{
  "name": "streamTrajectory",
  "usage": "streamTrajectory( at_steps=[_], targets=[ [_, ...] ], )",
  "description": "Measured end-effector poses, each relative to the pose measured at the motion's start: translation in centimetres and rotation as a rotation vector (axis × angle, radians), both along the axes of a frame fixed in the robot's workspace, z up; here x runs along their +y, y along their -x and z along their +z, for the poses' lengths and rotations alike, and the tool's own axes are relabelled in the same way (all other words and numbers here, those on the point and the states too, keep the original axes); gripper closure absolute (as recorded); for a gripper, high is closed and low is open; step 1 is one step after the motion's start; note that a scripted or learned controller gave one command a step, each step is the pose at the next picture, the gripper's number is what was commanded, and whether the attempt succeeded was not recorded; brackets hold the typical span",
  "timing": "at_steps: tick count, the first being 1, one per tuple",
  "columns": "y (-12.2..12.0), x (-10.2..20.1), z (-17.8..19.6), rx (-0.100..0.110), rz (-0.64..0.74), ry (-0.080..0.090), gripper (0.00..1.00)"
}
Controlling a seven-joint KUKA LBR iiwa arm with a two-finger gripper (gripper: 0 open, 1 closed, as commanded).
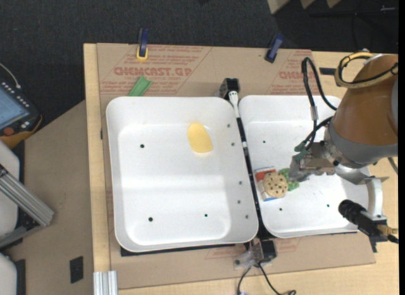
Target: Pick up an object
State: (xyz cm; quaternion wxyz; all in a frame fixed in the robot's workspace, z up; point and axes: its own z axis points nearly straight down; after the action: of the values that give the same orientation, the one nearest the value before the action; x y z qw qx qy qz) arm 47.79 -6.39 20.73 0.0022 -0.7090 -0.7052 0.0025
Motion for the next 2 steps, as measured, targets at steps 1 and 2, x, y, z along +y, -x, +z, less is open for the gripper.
streamTrajectory(
  at_steps=[1,2],
  targets=[
    [0.0,-4.4,-2.3,-0.002,0.001,-0.001,1.0],
    [-0.3,2.7,7.1,-0.018,0.015,-0.002,1.0]
  ],
)
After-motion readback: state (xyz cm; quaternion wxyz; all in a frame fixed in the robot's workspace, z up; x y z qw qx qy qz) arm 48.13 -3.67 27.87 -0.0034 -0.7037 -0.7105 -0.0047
